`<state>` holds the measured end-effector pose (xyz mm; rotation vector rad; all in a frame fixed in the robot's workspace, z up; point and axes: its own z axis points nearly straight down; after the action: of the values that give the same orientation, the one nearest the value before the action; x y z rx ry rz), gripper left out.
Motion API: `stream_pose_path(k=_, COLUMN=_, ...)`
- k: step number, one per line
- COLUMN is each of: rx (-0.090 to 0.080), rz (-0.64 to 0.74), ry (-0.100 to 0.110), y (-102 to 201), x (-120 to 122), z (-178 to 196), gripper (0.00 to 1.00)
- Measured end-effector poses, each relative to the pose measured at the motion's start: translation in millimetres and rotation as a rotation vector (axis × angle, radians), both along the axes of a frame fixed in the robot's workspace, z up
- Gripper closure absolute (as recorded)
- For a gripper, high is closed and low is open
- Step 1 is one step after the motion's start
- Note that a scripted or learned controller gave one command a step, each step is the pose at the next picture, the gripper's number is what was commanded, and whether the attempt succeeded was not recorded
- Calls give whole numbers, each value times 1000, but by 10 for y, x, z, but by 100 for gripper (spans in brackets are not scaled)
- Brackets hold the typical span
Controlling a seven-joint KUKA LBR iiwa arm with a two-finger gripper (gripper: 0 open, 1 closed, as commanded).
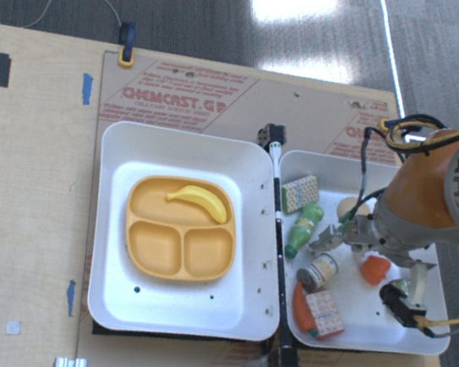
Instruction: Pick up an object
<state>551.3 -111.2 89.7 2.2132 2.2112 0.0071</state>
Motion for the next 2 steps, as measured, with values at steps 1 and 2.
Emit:
stream_pose_path(k=1, rx=-8, rz=-3, ry=-8, y=-35, x=16, z=116, gripper=100)
stream_pose_path(k=2, rx=7, rz=1, ry=13, y=344, x=-657, z=950, gripper=100)
